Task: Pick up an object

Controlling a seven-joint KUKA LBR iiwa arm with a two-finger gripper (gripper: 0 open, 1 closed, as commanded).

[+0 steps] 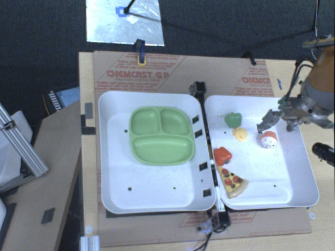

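Two shallow white plastic bins point(157, 205) sit on a tan cardboard counter point(131, 72) printed with red lettering. A pale green divided plate point(161, 136) lies far left of the grey metal gripper point(268, 122). Nearer it — a green toy pepper point(233, 120), yellow lump point(239, 134), red toy pepper point(222, 155), red-dotted yellow pizza slice point(233, 182), and a red-and-white ball point(268, 139) just below.

At the right edge of the frame we lose most of the arm point(320, 82), cut off past its wrist. The gripper point(268, 122) is too small and blurred for us to read. A dark object point(324, 152) at the right edge is also clipped.
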